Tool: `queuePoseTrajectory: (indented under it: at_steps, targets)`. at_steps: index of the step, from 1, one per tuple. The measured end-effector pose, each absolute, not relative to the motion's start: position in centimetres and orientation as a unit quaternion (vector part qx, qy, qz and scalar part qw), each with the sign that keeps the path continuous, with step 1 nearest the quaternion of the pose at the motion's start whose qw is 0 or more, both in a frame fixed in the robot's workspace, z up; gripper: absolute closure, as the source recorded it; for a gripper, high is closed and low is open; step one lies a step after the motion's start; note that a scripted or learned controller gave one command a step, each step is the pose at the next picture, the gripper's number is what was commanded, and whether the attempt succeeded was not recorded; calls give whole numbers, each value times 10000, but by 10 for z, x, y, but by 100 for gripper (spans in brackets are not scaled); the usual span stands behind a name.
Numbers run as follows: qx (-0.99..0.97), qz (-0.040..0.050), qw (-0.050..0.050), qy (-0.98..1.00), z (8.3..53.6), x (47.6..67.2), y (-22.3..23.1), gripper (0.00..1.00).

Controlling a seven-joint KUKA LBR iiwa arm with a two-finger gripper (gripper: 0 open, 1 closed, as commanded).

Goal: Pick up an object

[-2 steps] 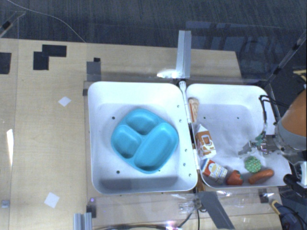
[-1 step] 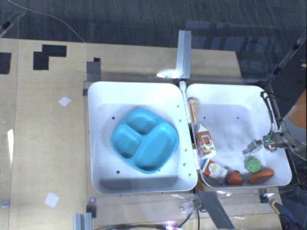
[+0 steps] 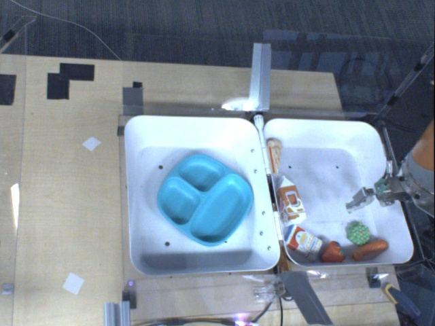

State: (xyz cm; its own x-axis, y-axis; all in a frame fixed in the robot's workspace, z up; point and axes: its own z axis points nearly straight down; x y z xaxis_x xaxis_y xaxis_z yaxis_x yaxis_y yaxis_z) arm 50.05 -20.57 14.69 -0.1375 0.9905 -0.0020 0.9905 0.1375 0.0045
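Observation:
My gripper (image 3: pixel 361 200) hangs over the right bin (image 3: pixel 326 145), near its right wall, with the arm coming in from the right edge. Nothing shows between its fingers. Just below it lies a green round object (image 3: pixel 358 233). An orange-red carrot-like piece (image 3: pixel 370 249) and a red piece (image 3: pixel 332 252) lie along the bin's front wall. A small carton (image 3: pixel 304 242) lies front left, an orange-and-white carton (image 3: pixel 290 201) rests against the left wall, and a thin orange stick (image 3: pixel 274 156) lies behind it.
The left bin (image 3: pixel 146 148) holds a blue three-compartment plate (image 3: pixel 204 199). A metal post (image 3: pixel 261 80) stands behind the two bins. Wooden bench surface stretches to the left.

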Motion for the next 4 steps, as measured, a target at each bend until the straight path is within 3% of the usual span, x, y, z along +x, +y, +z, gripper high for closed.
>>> queuePoseTrajectory:
  at_steps: [1,2,3,4]
  targets:
    - [5651,19,50,8250,89,490,-206,0]
    - [4700,10,41,8827,176,559,-205,0]
    - [4795,8,32,8775,187,508,-196,0]
    - [4788,16,66,8779,199,510,-196,100]
